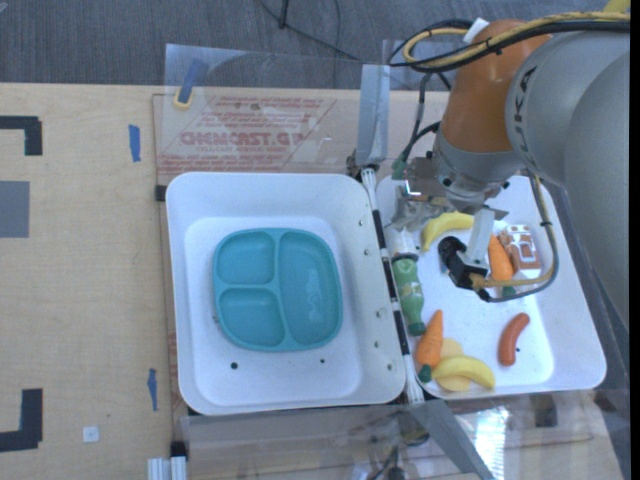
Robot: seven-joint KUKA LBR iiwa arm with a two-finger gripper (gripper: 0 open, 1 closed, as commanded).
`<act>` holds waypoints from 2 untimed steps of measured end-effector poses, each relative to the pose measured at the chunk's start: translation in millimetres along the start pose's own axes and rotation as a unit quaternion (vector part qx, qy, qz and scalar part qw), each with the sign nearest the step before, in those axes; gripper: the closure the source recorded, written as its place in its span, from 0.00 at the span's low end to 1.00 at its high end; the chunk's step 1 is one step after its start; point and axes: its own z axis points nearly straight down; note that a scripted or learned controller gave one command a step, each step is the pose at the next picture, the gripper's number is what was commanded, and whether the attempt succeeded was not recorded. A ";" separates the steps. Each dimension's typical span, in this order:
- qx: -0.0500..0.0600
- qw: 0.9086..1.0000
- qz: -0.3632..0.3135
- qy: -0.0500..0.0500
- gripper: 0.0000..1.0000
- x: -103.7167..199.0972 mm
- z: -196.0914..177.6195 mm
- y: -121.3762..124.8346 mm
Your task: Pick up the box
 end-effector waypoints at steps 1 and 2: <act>-0.001 0.999 -0.050 -0.001 1.00 33.1 -0.6 31.5; -0.002 0.999 -0.053 -0.001 1.00 38.1 -0.6 33.6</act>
